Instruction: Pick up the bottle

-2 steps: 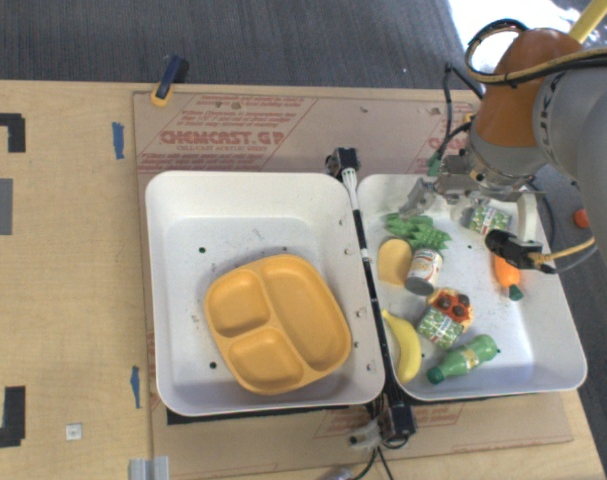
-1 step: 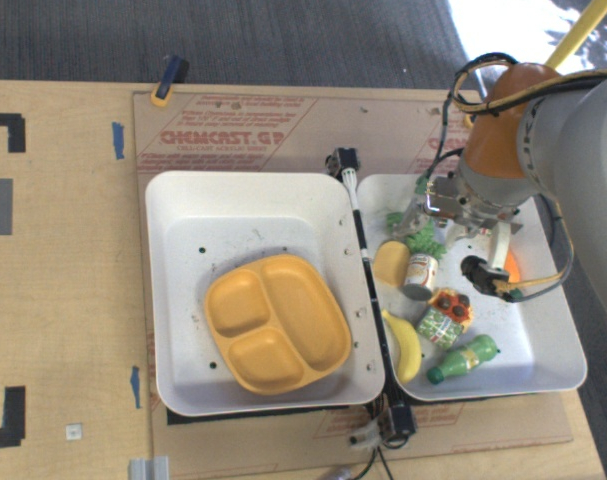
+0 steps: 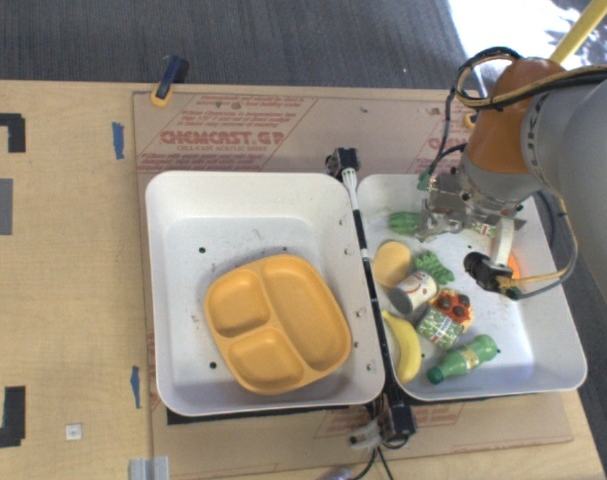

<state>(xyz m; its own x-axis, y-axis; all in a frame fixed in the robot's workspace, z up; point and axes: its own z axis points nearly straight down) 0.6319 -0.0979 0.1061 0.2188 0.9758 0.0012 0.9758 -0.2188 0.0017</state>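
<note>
The green bottle (image 3: 463, 358) lies on its side near the front edge of the right bin (image 3: 553, 353), its cap toward the banana (image 3: 405, 346). My gripper (image 3: 451, 216) hangs over the back part of the same bin, well behind the bottle and next to a green toy (image 3: 405, 223). Nothing shows in its grasp. The grey arm with its orange band (image 3: 508, 128) comes in from the upper right.
Crowded in the right bin are a yellow round toy (image 3: 391, 263), a white and red can (image 3: 416, 290), a colourful boxy toy (image 3: 448, 316) and a small leafy green piece (image 3: 433, 266). The left bin (image 3: 183, 218) holds a yellow divided plate (image 3: 276, 320).
</note>
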